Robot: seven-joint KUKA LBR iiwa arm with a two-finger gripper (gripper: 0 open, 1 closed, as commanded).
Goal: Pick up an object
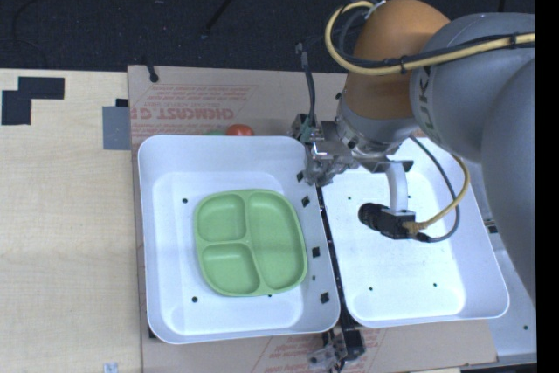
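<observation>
Green plate, three compartments, one long along its right side and two smaller on its left, lying flat on the floor of the left bin, roughly central and a little toward the bin's right wall; it sits slightly skewed to the bin's edges and touches no wall. Small red-orange object, outside the bins, just beyond the far rim of the left bin near its middle, resting on the cardboard sheet that underlies both bins; its kind cannot be told. Right bin, side by side with the left one, their inner rims meeting along a dark seam with small black clips. Arm, grey with an orange band, entering from the right and reaching over the far part of the right bin; yellow and black cables loop round the wrist. Gripper, at the far end of the seam between the bins, above the far right corner of the left bin and well apart from the plate; whether its fingers are apart or closed cannot be told, and nothing is seen held. Dark cylindrical fitting with a cable, hanging below the wrist over the middle of the right bin. Bench, pale wood, to the left of the cardboard.
</observation>
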